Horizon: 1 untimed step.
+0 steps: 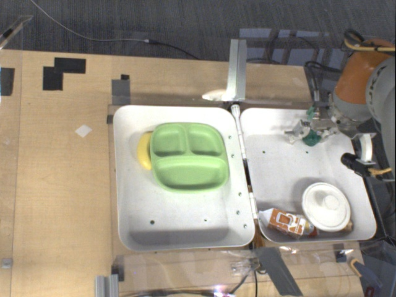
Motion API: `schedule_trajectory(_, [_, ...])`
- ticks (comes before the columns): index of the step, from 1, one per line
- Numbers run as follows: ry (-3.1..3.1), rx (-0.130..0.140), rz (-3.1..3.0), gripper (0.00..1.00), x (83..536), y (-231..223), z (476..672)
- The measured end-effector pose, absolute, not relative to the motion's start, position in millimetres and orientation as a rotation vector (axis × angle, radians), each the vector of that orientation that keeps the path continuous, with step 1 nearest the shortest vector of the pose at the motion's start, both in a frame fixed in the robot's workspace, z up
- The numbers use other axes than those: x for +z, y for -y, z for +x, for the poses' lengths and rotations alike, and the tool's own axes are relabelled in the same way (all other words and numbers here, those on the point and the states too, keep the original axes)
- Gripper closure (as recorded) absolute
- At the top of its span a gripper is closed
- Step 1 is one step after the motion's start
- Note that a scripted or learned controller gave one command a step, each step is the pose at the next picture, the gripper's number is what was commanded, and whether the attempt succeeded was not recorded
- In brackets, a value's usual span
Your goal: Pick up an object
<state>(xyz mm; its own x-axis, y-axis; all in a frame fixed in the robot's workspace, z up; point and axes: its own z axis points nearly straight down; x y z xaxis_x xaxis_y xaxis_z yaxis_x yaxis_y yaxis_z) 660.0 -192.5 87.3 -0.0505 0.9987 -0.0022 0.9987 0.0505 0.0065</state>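
Camera view: claw (pixel 311 130) at right bin's (pixel 272 166) far edge, grip state unclear. White bowl (pixel 326 205) and packet (pixel 286 223) crowd near-right corner. Green tray (pixel 187 155) over banana (pixel 144 151), left bin (pixel 133 215).

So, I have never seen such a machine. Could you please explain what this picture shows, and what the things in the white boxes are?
One camera looks down from above on a bench with two shallow white bins. The grey and orange shape at the right is a robot arm; its claw is over the far part of the right bin. I cannot tell whether the claw is open or holds anything. The left bin holds a green tray with three sections and something yellow sticking out from under it. The right bin holds a white bowl and an orange packet.
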Motion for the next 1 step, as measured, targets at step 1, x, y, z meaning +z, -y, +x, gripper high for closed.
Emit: schedule_trajectory(1, [-2.542,0.005,1.835,0.00,92.0,166.4,659.7])
